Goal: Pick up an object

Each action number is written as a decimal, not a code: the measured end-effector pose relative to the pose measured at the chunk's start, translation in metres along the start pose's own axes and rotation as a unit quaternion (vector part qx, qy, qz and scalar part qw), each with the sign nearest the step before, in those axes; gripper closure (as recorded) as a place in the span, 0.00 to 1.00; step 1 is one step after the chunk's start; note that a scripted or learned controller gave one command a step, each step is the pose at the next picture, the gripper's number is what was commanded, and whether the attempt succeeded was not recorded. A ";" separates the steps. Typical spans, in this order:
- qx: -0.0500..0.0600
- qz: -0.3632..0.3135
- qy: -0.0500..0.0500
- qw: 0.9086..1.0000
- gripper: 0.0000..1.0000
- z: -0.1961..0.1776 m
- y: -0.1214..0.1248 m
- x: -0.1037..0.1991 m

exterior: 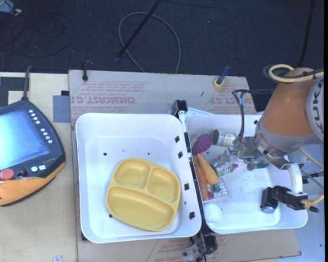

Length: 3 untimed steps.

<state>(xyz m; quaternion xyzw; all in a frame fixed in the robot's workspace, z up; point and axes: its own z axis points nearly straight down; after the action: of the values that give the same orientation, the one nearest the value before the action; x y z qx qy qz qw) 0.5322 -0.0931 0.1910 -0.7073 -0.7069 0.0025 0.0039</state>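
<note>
A dark carpeted floor (54,37) is lying behind the bench, and thin black cables (153,31) are looping over it. A sheet of brown cardboard (126,91) with red printed letters is covering the bench top. A small blue and yellow clamp (221,78) is sitting at its far edge. At the left, a teach pendant (22,146) with a pale blue screen and an orange lower rim is resting near the left bin (93,146).

The two white bins are standing side by side on the cardboard, meeting along a seam with black clips. The left bin is holding a yellow divided plate (144,192), which is lying flat.

The right bin (246,201) is carrying the loose things, all gathered toward its left wall. A purple object (202,142) is lying at the far side, with a small can (225,138) on its side just beside it. An orange carrot-shaped toy (208,171) is lying slantwise on a printed packet (220,189). A white ball (213,212) is sitting in the near corner.

The arm (287,108) is reaching in from the right, and the gripper (236,156) is hanging low over the right bin, near the can and just beside the packet. Whether it is wide or narrow, I cannot tell.
</note>
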 end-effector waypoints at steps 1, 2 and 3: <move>-0.002 0.001 0.001 1.000 0.00 0.108 0.036 -0.059; 0.006 0.000 0.000 1.000 0.00 0.106 0.109 0.006; 0.001 0.000 -0.001 1.000 0.00 0.105 0.111 0.007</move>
<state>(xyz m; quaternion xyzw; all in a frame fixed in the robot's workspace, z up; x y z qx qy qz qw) 0.6426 -0.0861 0.0850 -0.7075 -0.7067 0.0034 0.0038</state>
